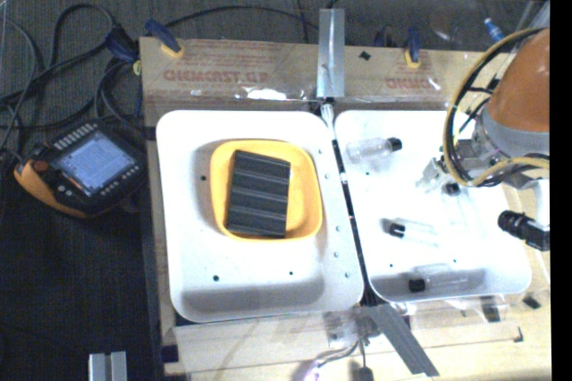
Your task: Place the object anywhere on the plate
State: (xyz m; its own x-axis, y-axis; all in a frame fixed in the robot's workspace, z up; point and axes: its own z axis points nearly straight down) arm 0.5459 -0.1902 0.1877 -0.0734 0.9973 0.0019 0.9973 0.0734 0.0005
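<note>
Dark ribbed block (260, 193) lies flat on yellow plate (308, 191), left bin (179, 218). End effector (451, 178), apparently over right bin (500, 267); grip state cannot be told.

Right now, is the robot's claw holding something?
Gripper: cannot be told. It hangs over the right bin; the dark ridged block lies on the yellow plate.
</note>
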